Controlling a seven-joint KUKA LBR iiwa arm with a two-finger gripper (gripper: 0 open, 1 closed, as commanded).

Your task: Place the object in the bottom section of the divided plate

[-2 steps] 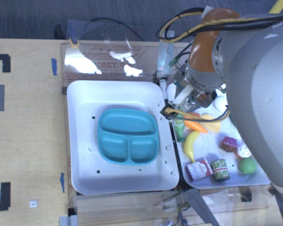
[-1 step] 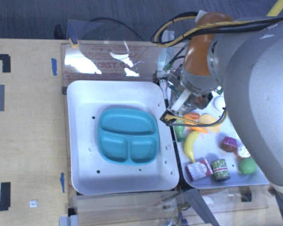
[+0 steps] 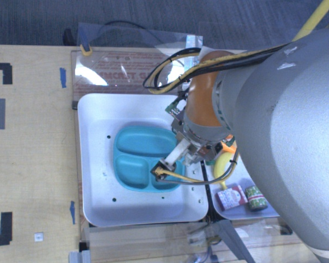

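A blue divided plate [image 3: 137,158] lies in the left white bin [image 3: 96,147]. It has one long section at the top and two smaller ones below. My gripper [image 3: 193,156] hangs over the plate's lower right edge, close to the wall between the two bins, and the wrist hides most of it. The wrist also covers part of the plate's lower right section. I see no object between the fingers.
In the right bin [image 3: 263,212], a yellow banana [image 3: 224,161] and an orange piece [image 3: 228,144] lie just beside the wrist. A purple and white packet [image 3: 231,197] and a small green can [image 3: 256,197] sit lower down. The big grey arm covers the rest of that bin.
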